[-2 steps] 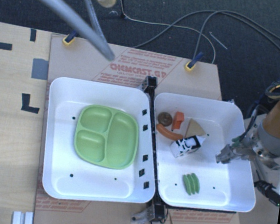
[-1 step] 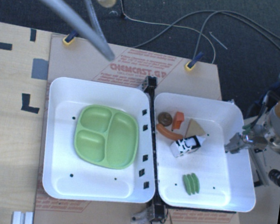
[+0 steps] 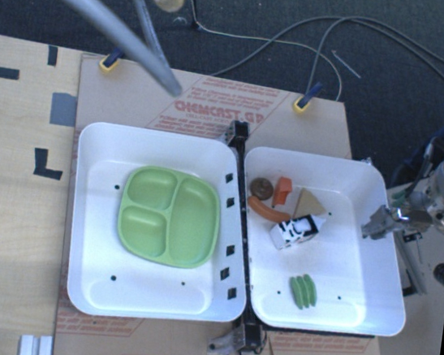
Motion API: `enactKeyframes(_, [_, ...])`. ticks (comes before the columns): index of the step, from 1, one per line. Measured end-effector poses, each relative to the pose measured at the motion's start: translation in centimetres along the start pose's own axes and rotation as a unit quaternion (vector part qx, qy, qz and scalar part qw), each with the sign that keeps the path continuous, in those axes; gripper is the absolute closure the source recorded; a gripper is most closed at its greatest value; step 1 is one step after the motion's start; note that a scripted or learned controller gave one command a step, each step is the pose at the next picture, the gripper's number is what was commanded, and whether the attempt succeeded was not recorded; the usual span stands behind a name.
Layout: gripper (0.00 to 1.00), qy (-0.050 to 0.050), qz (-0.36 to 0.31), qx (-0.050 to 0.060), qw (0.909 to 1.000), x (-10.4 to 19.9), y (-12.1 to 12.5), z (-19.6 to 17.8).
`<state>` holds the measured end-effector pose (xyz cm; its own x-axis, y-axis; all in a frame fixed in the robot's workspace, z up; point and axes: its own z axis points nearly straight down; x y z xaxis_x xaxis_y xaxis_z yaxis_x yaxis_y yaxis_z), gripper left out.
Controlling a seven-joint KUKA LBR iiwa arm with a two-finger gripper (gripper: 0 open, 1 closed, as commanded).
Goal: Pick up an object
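Cardboard (image 3: 216, 102) is laid over the wooden table (image 3: 8, 183) under two white bins (image 3: 81, 276). Small objects (image 3: 293, 224) are gathered in the right bin; the jaws' state cannot be told at its right rim.

Green divided plate (image 3: 170, 216) sits in the white bin (image 3: 82, 194) farther from the gripper (image 3: 381, 221). Printed cardboard (image 3: 216, 102) lies underneath, with yellow clamps (image 3: 110, 61) and loose cables (image 3: 307, 37) beyond.

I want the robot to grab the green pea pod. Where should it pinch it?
Probably across the middle of the pea pod, coming straight down from above. It lies flat and alone in the right bin, long and narrow, so fingers fit either side.
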<state>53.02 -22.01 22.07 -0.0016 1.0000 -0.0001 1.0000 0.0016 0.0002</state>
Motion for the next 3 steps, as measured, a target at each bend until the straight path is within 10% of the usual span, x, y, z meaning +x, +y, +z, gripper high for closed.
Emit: enactKeyframes(3, [1.00, 0.001, -0.003, 0.001, 1.0000, 16.4, 3.3, -0.1])
